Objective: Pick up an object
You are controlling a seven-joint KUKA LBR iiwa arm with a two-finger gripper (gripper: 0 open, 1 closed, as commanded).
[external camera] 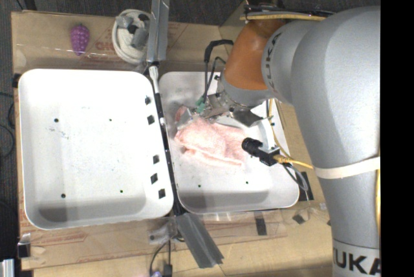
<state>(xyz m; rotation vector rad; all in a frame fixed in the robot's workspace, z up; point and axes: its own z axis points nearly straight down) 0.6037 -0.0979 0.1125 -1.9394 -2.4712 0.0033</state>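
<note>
A pale pink, crumpled soft object point(210, 141) lies in the middle of the right bin point(223, 198). A smaller pink bit point(181, 115) shows at its upper left. My gripper point(206, 107) reaches down from the orange-banded wrist to the top edge of the pink object. Its tips are small and partly lost against the object.
The left bin point(84, 146) lies beside the right one, with a grey divider point(162, 146) between them. A purple grape-like toy point(79, 38) and a white cable coil point(131, 35) rest on the bench behind the bins. The arm's big grey body covers the right side.
</note>
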